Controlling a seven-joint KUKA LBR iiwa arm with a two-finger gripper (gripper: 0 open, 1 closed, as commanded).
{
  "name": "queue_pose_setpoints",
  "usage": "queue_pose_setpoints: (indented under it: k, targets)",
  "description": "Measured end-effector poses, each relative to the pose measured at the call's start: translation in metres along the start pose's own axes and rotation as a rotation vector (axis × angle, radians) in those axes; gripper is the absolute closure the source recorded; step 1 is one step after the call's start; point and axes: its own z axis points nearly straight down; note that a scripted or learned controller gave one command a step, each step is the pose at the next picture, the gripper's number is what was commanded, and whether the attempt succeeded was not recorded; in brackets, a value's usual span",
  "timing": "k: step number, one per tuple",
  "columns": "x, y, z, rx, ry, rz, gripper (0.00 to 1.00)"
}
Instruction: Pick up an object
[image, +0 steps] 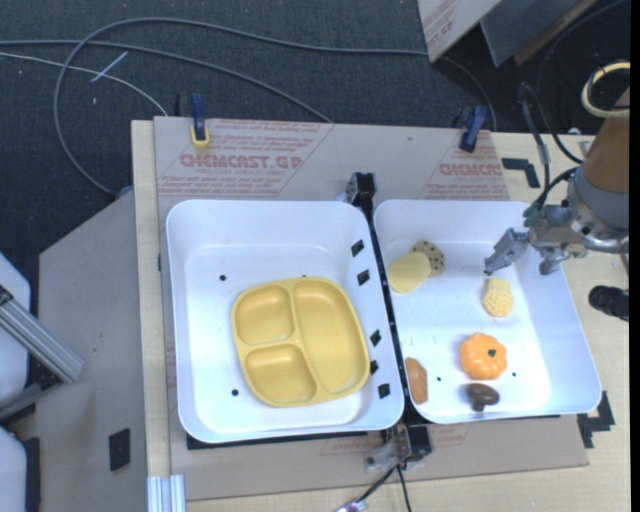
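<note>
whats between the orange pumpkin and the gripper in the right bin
A pale yellow corn-like piece lies between them in the camera view, above the orange pumpkin and just below the gripper. Around it is bare white bin floor.

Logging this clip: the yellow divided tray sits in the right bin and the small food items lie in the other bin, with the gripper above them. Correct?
Not quite. The camera view shows the yellow divided tray in the left bin. The small food items, such as the orange pumpkin, lie in the right bin, with the gripper above them.
</note>
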Motion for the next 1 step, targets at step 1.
queue_pose_setpoints:
  k: [1]
  targets:
    - [0.0005, 0.003, -0.0084, -0.015, -0.003, -0.004, 0.0]
